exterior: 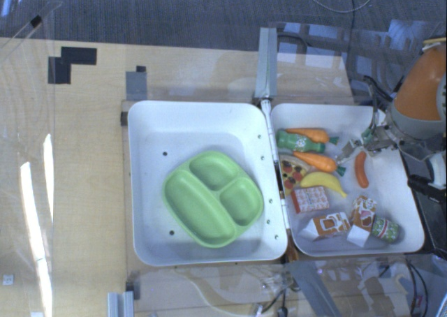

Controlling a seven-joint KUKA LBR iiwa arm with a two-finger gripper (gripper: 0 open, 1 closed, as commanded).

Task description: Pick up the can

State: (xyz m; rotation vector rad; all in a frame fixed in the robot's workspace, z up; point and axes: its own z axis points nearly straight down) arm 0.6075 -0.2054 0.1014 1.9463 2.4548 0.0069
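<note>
Pincer hangs over the right bin's far side, just above the red sausage; honestly can't tell its state from here. The small green-and-red metal can lies on its side in that bin's near right corner, well apart from the pincer, long axis running roughly left-right, beside the cartons.

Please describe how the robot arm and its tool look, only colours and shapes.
The arm shows a rounded orange band over a grey wrist section. Below it the tool is small, grey metal with thin angular parts; dark cables run beside it.
</note>
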